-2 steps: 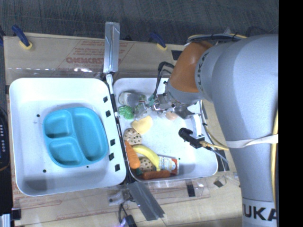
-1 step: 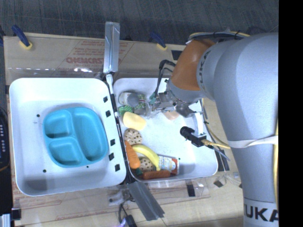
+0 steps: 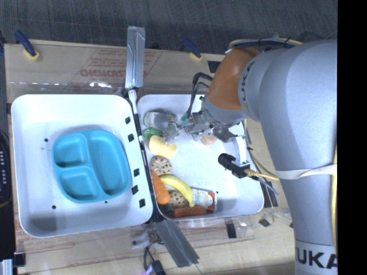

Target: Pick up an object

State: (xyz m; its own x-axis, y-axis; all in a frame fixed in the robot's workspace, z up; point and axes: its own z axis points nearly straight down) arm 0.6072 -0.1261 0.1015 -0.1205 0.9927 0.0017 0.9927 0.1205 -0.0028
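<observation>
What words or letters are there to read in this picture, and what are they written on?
"UKA": white letters low on the robot arm, cut off at the picture's edge.
Red printing on the cardboard sheet behind the bins: upside down and too blurred to read.
Label on the small bottle in the right bin: too small to read.
</observation>
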